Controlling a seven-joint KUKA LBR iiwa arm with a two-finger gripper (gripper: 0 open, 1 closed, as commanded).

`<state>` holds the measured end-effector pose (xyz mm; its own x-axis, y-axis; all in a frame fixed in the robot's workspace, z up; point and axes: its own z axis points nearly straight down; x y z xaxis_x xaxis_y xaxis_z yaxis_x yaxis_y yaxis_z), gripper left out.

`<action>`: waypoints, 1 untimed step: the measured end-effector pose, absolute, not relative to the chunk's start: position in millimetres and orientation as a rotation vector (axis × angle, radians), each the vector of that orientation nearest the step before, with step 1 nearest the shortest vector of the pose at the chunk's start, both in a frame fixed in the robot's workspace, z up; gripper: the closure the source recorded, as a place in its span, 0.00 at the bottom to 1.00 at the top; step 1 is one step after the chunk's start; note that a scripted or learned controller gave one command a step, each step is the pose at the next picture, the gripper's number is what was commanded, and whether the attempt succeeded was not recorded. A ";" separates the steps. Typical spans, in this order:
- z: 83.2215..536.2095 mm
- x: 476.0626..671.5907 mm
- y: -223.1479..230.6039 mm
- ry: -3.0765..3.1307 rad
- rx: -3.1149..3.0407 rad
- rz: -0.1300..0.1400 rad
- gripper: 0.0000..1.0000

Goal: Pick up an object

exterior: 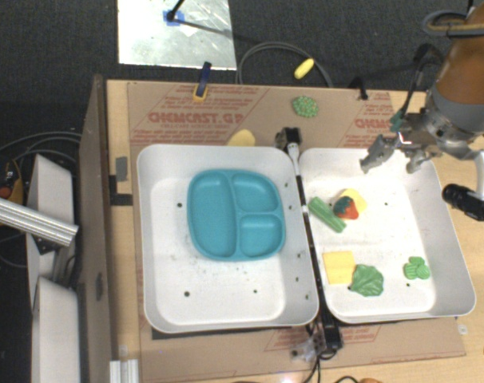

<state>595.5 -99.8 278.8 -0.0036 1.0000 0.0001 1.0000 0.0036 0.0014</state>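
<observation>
Several toys (347,206) below pincer (396,156).

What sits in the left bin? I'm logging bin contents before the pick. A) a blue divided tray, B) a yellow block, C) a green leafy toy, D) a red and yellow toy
A: the blue divided tray lies in the left bin, while the yellow block, the green leafy toy and the red and yellow toy all lie in the right bin.
</observation>
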 end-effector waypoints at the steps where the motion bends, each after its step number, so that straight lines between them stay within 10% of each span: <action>1: 223.2 606.1 -117.5 2.222 2.222 -0.003 0.00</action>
